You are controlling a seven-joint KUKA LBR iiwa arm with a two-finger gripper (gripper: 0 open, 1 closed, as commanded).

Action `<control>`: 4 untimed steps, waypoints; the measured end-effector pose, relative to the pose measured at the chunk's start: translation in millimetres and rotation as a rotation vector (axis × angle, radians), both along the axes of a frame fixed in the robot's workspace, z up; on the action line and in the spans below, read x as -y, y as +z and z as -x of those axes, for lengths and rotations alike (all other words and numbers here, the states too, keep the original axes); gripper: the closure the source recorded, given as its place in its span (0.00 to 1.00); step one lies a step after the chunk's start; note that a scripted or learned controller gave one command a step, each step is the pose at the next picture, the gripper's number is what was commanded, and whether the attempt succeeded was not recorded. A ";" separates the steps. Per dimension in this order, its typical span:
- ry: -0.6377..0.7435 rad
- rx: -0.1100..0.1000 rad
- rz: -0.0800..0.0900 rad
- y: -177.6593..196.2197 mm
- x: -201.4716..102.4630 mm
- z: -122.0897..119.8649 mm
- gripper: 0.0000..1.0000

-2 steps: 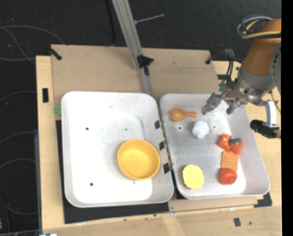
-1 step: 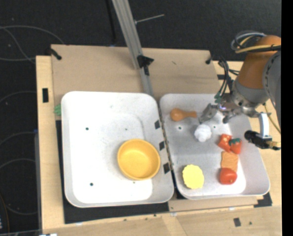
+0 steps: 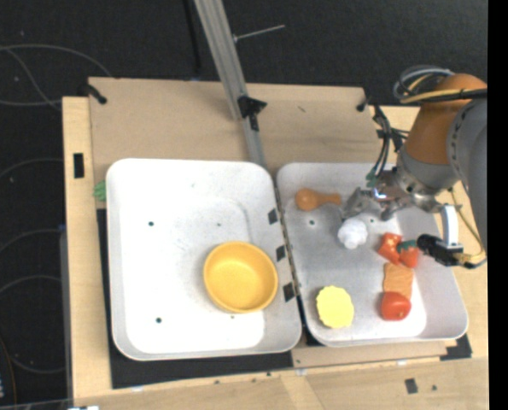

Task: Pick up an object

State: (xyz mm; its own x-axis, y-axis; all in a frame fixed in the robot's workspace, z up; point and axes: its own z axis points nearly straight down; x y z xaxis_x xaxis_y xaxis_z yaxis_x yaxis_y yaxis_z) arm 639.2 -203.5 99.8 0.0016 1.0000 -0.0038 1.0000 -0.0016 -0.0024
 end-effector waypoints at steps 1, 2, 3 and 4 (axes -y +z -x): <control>0.001 0.007 0.002 13.8 1.0 -1.7 1.00; 0.004 0.005 -0.003 74.6 0.2 -4.9 1.00; 0.005 0.009 -0.002 120.1 4.5 -10.6 1.00; 0.006 0.007 -0.003 143.1 5.3 -11.5 1.00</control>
